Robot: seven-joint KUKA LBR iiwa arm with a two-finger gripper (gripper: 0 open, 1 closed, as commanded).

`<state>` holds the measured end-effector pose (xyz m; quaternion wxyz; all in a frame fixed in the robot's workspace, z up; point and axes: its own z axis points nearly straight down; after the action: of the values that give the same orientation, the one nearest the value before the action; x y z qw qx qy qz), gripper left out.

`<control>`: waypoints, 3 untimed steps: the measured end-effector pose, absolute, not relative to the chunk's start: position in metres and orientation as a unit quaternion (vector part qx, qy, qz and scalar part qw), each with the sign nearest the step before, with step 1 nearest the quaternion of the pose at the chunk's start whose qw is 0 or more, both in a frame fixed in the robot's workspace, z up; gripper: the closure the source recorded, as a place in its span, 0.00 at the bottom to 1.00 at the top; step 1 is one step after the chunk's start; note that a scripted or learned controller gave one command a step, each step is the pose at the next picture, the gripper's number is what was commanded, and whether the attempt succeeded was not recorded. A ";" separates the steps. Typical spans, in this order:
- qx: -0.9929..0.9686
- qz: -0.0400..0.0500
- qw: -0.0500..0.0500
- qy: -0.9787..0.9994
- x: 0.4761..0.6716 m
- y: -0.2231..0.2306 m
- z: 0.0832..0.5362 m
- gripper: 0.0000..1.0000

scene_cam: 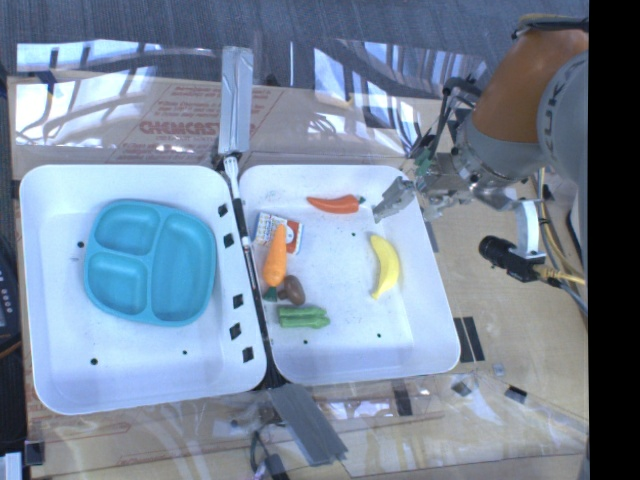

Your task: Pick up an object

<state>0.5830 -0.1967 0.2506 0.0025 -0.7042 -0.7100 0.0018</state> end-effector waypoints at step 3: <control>-0.665 -0.003 -0.009 -0.747 0.562 -0.209 0.111 1.00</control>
<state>0.5617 -0.2092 0.1113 -0.0090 -0.6650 -0.7468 -0.0030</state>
